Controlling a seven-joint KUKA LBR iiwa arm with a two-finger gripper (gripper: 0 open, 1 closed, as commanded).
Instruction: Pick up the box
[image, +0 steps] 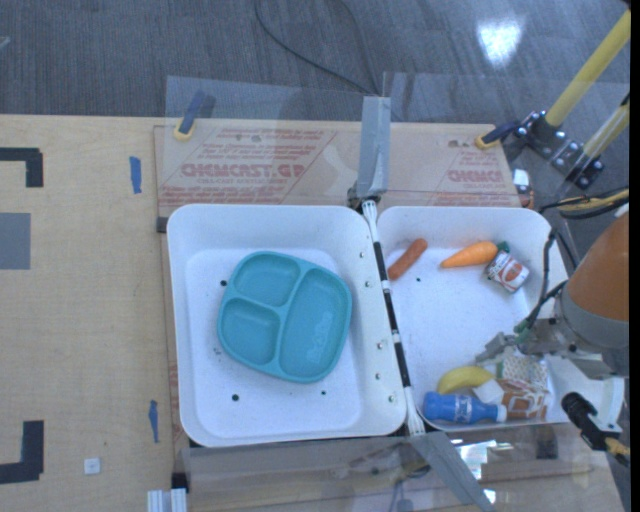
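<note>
Gripper low over the box in the right bin's near corner; whether it grips cannot be told. Banana and bottle lie beside the box.

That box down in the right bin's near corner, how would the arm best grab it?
Probably from straight above, closing on the box's two long edges near its far end. It seems to lie flat, and the blue bottle and banana press against its left side, with the bin's near wall close by, so a sideways approach looks blocked. The gripper hangs right over it.
</note>
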